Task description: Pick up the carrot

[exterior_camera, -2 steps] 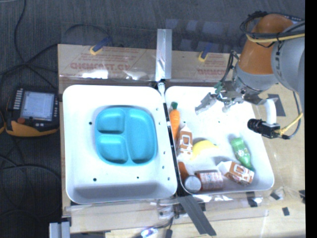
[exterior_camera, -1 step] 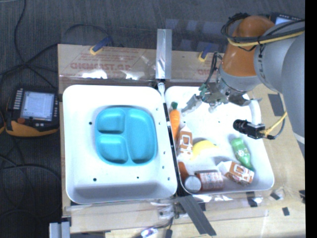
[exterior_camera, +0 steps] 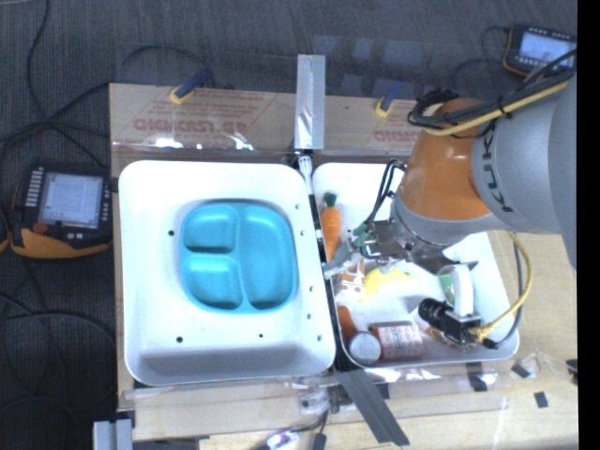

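Note:
An orange carrot (exterior_camera: pixel 330 229) with a pale stub at its far end lies lengthwise along the left wall of the right bin (exterior_camera: pixel 497 345). My gripper (exterior_camera: pixel 364 246) hangs low in that bin, just right of the carrot's near end and close to it. The wrist and its orange band cover most of the gripper from above. Nothing can be seen held in it.
The left bin (exterior_camera: pixel 141 345) holds a blue divided plate (exterior_camera: pixel 236 256). In the right bin, a yellow item (exterior_camera: pixel 382 279) lies under the gripper, with a brown can (exterior_camera: pixel 397 340), a white lid (exterior_camera: pixel 364 348), a small orange piece (exterior_camera: pixel 346 320) and a green-and-white bottle (exterior_camera: pixel 462 289) near the front.

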Motion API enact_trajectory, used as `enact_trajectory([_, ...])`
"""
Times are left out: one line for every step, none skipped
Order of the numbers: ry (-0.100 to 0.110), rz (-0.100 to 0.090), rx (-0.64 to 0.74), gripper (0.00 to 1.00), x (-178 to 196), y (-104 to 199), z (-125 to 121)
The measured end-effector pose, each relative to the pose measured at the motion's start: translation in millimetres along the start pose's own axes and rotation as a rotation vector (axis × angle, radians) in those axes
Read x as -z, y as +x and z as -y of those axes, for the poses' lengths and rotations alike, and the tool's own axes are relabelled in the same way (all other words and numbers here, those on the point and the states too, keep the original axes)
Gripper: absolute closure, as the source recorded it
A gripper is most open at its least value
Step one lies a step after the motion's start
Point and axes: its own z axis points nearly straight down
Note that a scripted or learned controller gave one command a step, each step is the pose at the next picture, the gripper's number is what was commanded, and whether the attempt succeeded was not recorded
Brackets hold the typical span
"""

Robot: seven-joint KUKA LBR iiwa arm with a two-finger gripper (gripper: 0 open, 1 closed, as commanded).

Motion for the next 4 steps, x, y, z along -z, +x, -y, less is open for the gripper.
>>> enact_trajectory([0.0,0.0,-0.096,0.0,-0.1,8.2,-34.8])
enact_trajectory([-0.001,0.003,-0.312,0.0,0.6,-8.5,-97.3])
enact_trajectory([-0.001,0.006,-0.345,0.0,0.9,-15.3,-62.3])
enact_trajectory([0.001,0.002,-0.272,0.0,2.1,-0.4,-7.5])
